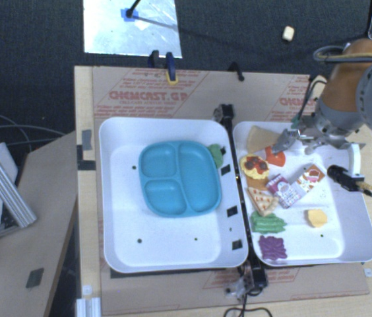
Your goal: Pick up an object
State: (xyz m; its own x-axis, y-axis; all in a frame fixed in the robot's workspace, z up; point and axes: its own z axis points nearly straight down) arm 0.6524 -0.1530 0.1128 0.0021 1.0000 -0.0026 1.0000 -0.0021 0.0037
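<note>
- Progress: nothing is lifted yet; the pick is wholly ahead of me, as far as I can judge.
- My gripper (282,141): it hangs low over the far-left part of the right bin (357,213), just above the red piece (276,158). Whether my jaws are spread or pressed together, I cannot tell; nothing shows between them.
- Candidates in the right bin: red piece, nearest me; tan wedge (260,138) at the far-left corner; round red-and-yellow item (254,167) along the left wall; pizza slice (262,200) below it; pink-and-white packet (287,191) mid-bin; carton with red print (310,176) beside it; yellow cheese block (316,218) toward the right; green pods (268,223) and purple grapes (273,247) at the near-left corner.
- Left bin (123,243): holds the blue divided tray (178,177), with a small green piece (216,152) at its far-right corner.
- Edges: the red piece lies close to the shared wall between the bins, with the tan wedge and round item crowding it.
- Open room: the right bin's near-right floor and right side are bare; the cheese block stands well apart from its neighbours, so I judge it the easier approach.
</note>
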